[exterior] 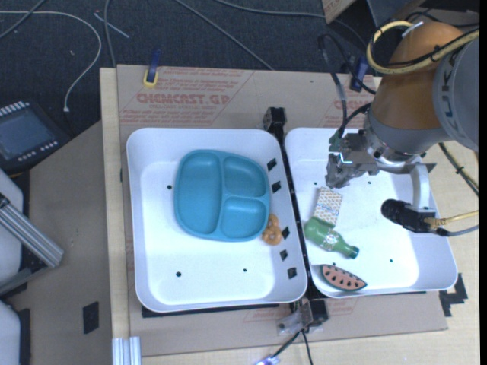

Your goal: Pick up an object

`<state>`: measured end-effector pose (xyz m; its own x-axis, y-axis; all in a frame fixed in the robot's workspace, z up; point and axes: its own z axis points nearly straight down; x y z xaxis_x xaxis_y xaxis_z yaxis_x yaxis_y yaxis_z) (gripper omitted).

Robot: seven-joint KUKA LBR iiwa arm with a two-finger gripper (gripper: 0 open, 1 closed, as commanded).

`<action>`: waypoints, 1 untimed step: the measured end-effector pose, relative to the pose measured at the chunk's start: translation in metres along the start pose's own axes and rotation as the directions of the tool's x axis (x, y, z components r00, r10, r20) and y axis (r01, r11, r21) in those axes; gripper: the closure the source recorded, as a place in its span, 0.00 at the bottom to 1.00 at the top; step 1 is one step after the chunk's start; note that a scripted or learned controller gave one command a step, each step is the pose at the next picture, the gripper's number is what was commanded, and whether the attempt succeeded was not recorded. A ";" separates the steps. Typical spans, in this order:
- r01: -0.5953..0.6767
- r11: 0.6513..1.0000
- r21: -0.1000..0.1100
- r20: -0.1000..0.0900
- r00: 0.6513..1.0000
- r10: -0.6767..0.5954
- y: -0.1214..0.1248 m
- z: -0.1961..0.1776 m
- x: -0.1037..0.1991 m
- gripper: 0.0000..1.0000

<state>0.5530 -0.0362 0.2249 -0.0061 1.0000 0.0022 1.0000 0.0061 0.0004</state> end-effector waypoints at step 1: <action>0.000 1.000 -0.001 0.000 1.000 0.000 0.016 0.007 0.048 1.00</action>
<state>0.5684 0.0122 0.2179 -0.0058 1.0000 0.0023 1.0000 0.0058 0.0009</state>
